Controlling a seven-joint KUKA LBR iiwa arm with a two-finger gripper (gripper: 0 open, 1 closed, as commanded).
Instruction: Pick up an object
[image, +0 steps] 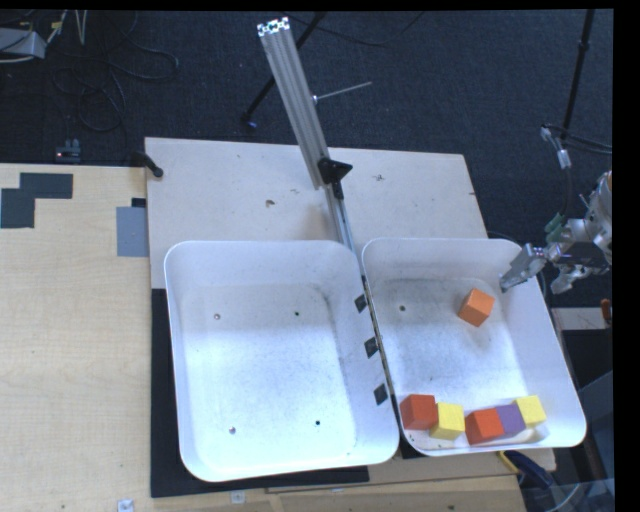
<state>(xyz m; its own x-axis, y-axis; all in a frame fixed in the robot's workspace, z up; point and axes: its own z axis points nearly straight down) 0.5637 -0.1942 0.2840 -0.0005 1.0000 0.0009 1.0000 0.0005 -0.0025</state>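
Status: pick not started, as far as I can judge. Gripper (545, 268) sits at the right edge of the frame, over the upper-right rim of the right bin (562, 372), high and outside the pile. The claw looks spread apart, nothing between its tips.

Candidates, all in the right bin:
- orange block (476, 306), alone in the upper-right part of the bin, tilted on a corner, well apart from the rest. Nearest to the gripper, down-left of it.
- row along the bottom wall: red-orange cube (419, 411), yellow cube (449, 420), second orange cube (484, 425), purple cube (510, 418), second yellow cube (531, 409). Touching or nearly so, tight against the wall.

Left bin (178, 300) holds no blocks.

Left to do: everything. Approach, descend, close, lift. The lone orange block looks like the easy target, with clear room on all sides. The bottom row is crowded, so little finger room there.
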